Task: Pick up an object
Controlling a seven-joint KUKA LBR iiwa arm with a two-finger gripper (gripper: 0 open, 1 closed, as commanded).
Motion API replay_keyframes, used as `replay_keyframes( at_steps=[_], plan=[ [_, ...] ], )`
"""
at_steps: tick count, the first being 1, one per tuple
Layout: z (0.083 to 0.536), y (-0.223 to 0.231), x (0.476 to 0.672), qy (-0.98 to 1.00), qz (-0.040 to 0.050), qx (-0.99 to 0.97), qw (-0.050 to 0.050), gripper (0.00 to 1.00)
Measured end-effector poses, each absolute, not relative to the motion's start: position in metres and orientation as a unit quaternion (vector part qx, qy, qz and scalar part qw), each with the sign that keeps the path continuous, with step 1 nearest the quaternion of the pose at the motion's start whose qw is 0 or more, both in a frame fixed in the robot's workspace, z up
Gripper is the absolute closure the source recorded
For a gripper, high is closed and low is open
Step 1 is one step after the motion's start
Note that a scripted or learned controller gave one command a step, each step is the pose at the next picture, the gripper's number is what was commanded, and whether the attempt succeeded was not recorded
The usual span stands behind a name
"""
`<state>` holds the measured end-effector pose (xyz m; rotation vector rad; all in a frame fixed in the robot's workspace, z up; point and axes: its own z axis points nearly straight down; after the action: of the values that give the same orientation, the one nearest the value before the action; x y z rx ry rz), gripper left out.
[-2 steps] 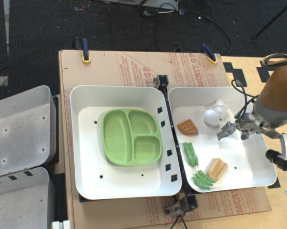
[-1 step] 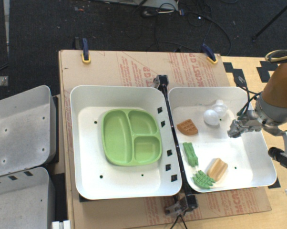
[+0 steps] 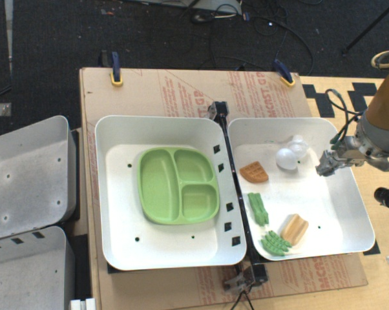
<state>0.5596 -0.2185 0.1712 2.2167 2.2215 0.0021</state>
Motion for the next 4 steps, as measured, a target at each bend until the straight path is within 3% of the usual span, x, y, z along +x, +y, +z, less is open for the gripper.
replay_keyframes(
  at_steps=[1,3,4],
  plan=[
    [0.222,-0.218,0.56,0.708,0.0003,0.706,0.001,1.0],
    [0.235,-0.121,0.561,0.709,-0.0001,0.706,0.0,1.0],
    [0.242,-0.071,0.575,0.709,0.0002,0.705,0.0,1.0]
  ],
)
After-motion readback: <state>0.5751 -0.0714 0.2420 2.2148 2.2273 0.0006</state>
